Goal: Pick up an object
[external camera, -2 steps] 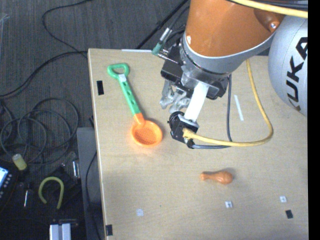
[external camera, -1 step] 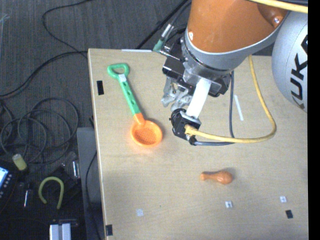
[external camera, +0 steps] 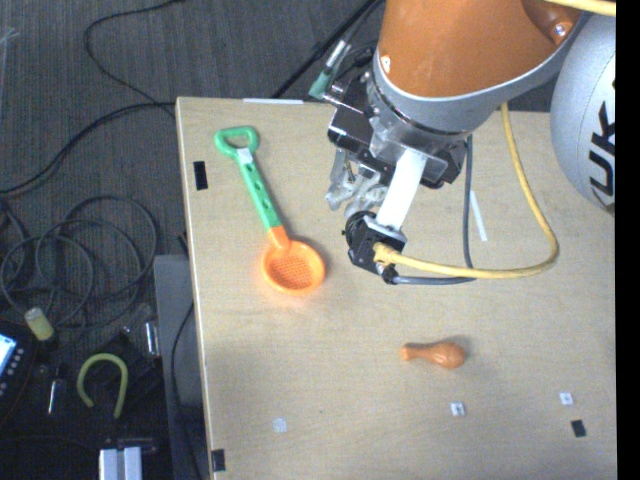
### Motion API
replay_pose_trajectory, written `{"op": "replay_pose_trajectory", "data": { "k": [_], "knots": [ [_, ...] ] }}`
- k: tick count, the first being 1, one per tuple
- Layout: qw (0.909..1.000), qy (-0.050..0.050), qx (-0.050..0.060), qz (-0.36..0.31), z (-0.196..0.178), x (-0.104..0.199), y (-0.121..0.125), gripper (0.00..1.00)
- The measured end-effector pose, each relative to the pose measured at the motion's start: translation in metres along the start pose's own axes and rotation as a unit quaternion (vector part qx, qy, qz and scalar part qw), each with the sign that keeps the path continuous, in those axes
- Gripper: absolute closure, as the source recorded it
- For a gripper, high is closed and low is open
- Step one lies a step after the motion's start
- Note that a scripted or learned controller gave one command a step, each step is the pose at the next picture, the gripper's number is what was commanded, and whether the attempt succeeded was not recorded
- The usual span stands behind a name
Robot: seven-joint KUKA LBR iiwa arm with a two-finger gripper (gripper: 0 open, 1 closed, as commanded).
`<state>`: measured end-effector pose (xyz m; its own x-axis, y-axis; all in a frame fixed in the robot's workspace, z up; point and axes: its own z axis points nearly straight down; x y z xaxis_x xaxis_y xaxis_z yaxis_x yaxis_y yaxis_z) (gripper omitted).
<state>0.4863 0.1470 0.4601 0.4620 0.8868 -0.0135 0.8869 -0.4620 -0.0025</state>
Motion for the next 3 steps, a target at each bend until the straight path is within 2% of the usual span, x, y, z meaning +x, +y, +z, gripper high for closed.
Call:
{"op": "replay_pose_trajectory", "data": {
  "k": [3],
  "knots": [
    [1.0000, -0.005, 0.002, 0.002, -0.026, 0.001, 0.002, 1.00]
  ]
}}
